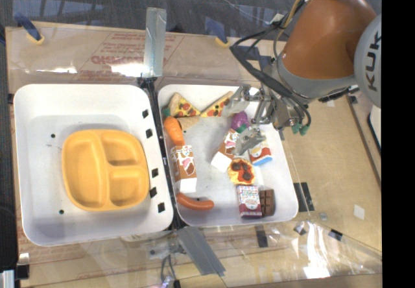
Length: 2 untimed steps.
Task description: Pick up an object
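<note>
The right white bin [285, 205] holds several toy foods: two pizza slices [183, 108] at the back, an orange carrot [173, 131], a purple piece [239, 120], a hot dog [194, 202], small cartons [248, 202] and a chocolate bar [267, 199]. My gripper [249, 139] hangs low over the bin's back right part, just above a red-and-white carton [259, 152] and beside the purple piece. Nothing visibly sits between its fingers.
The left white bin [39, 105] carries a yellow divided tray [105, 168]. A grey tape strip [154, 40] runs up from the seam between the bins. The arm's orange band [324, 34] and cables [259, 66] hang over the right bin's back right corner.
</note>
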### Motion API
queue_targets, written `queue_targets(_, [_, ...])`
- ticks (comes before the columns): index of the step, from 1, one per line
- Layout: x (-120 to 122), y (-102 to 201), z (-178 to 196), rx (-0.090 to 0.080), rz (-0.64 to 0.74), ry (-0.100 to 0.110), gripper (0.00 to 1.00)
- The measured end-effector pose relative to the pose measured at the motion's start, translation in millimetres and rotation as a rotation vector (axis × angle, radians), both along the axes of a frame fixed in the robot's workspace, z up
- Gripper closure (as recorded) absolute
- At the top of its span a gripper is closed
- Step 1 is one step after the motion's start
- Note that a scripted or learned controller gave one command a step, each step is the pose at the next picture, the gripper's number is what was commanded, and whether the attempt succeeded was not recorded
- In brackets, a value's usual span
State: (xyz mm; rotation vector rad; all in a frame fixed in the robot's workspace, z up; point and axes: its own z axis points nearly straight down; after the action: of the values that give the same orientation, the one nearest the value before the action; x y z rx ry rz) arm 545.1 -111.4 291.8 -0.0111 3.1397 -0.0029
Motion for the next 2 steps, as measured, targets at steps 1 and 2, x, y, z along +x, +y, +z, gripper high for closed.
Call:
queue_targets(1, [-69.8,-20.4,-180.1,0.005,0.039,0.01,0.0])
queue_targets(2, [6.6,-97.4,-198.6,0.002,-0.117,-0.001,0.0])
